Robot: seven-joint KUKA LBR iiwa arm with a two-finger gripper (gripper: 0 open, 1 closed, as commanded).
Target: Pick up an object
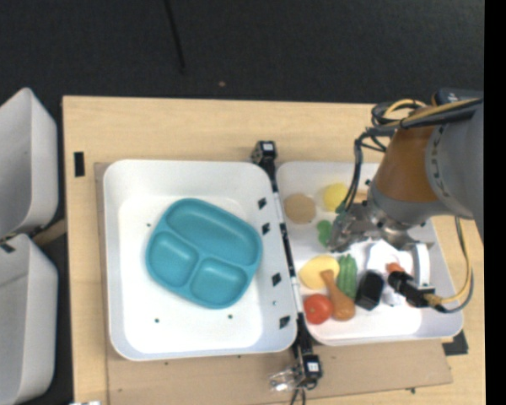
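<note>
Clutter is the hazard: the red tomato (pixel 317 309), brown piece (pixel 341 302), green pod (pixel 347 272) and yellow fruit (pixel 318 270) lie touching in the right bin's (pixel 388 334) near corner, so a grab could nudge neighbours aside. Farther back the gripper (pixel 346 229) hangs low beside a small green piece (pixel 324 231); whether it is spread or closed I cannot tell.

Evenly and brightly lit from above; soft, coarse focus throughout. Mild glare on the shallow white plastic left bin (pixel 126 226), faint shadow beneath the blue divided plate (pixel 204 252) inside it.
</note>
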